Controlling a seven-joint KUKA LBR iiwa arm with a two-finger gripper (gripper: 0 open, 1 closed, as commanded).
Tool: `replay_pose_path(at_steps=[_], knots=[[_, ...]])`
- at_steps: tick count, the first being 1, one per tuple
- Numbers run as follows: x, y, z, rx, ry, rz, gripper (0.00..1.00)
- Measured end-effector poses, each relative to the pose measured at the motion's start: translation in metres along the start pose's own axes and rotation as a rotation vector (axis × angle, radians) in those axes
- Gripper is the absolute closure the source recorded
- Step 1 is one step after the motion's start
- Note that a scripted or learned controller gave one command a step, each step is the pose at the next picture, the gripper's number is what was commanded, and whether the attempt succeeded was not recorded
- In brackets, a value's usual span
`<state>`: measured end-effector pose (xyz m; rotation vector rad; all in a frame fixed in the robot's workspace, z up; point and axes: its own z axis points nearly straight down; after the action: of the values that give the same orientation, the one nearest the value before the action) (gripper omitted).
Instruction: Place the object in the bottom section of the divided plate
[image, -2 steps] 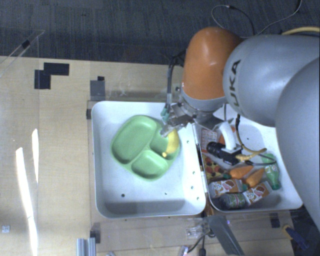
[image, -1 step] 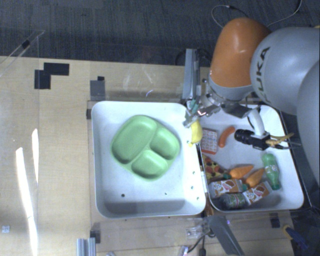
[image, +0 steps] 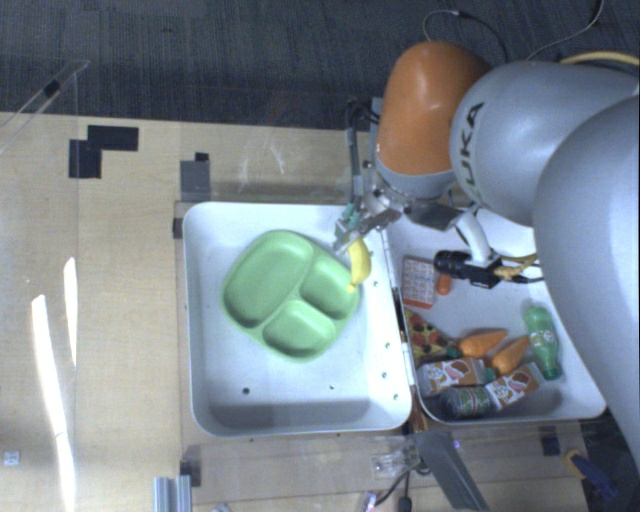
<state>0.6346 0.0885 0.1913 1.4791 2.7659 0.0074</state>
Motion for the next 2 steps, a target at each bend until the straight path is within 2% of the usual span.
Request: replay_pose_path(at_steps=[1,2], knots=[[0.000,0.000,0.000,0.000,0.000,0.000,0.00],[0.011,0.050,-0.144,-0.003,-0.002,-0.195,0.00]])
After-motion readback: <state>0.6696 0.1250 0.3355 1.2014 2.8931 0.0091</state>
